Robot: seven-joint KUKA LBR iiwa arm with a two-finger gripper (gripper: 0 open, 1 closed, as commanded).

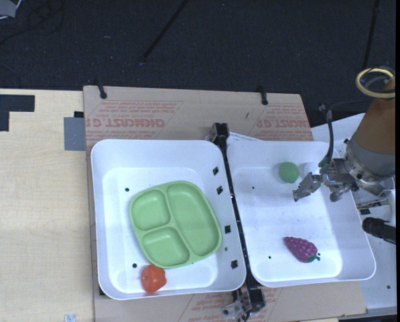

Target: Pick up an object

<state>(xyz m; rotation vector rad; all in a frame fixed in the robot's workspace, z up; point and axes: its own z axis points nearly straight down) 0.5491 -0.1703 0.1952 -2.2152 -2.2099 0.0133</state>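
Note:
In the right bin (267, 274) a small green ball (288, 172) lies near the back and a purple strawberry-like fruit (301, 249) lies near the front. My gripper (318, 186) hangs over the right bin's right side, just right of the green ball and apart from it. Its fingers (305, 188) are spread with nothing between them. The left bin (112, 180) holds a green divided plate (175, 223) and a red-orange fruit (153, 278) at its front edge.
A black divider (232, 213) with clips runs between the two bins. Cardboard (186, 116) lies under both bins, with pale wood bench to the left. The arm's grey body and orange band (380, 123) stand at the right bin's right rim.

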